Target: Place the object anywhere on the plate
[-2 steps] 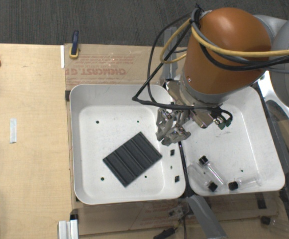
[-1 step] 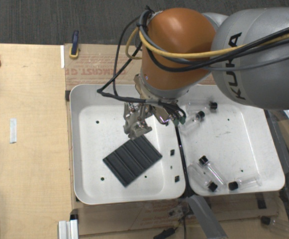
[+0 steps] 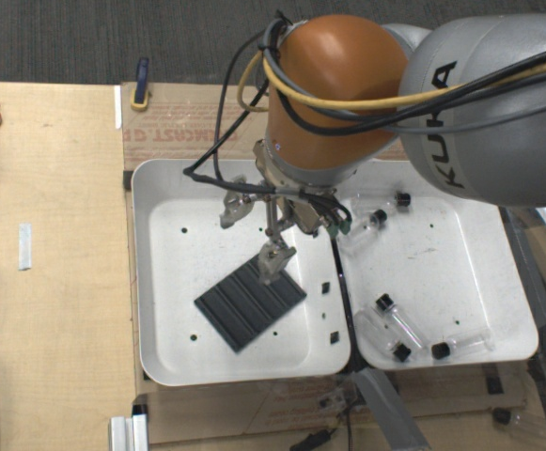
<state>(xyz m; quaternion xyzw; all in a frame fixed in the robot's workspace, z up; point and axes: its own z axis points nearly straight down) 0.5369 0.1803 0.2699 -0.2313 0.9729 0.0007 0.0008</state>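
A dark ribbed rectangular plate lies at a slant on the floor of the left bin. My gripper hangs just above the plate's upper right edge, below the orange wrist band. Whether anything sits in the gripper is too small to tell. Several clear tubes with black caps lie in the right bin, one tube near its front and another tube near its back left corner.
Two small black bits lie on the left bin's floor by the wall between the bins. Loose cables hang from the wrist over the left bin's back. A wooden bench surface stretches to the left of the bins.
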